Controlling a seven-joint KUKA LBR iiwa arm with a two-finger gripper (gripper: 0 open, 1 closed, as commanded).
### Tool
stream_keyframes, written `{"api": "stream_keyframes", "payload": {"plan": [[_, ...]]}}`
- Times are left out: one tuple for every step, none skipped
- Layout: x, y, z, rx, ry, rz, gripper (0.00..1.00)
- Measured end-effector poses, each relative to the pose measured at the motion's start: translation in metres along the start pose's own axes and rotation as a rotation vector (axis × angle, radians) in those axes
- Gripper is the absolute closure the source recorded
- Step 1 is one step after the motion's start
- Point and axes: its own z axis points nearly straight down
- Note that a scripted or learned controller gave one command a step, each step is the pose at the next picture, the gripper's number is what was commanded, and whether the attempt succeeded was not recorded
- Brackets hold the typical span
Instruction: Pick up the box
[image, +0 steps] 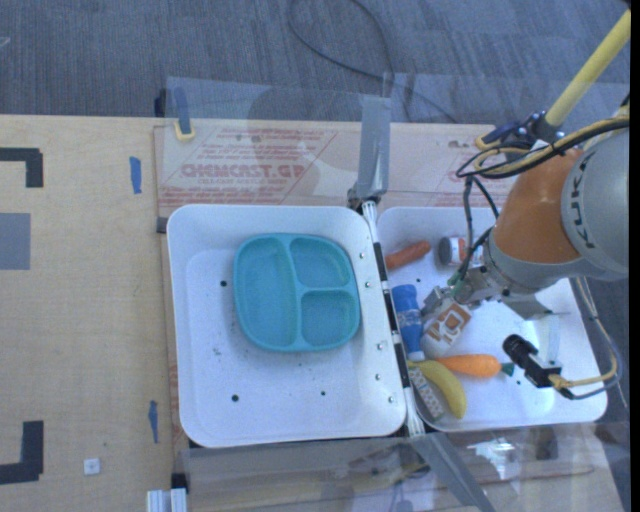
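Note:
The box (449, 323) is small, brown and white, and lies tilted in the left half of the right bin (580, 400). My gripper (452, 296) reaches down from the orange-banded wrist and hangs right above the box's upper edge, very close to it or touching it. The arm's body covers the bin's upper right part.
Around the box lie a blue bottle (405, 305), an orange carrot (470, 366), a yellow banana (446, 389), an orange piece (408, 254) and a small can (452, 249). The left bin (200, 400) holds a teal divided plate (296, 291). A black fitting with cables (530, 361) hangs near the carrot.

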Motion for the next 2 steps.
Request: {"api": "stream_keyframes", "payload": {"plan": [[-0.0020,0.0009,-0.0113,-0.005,0.000,0.004,1.00],[-0.0019,0.0009,-0.0112,-0.005,0.000,0.004,0.00]]}}
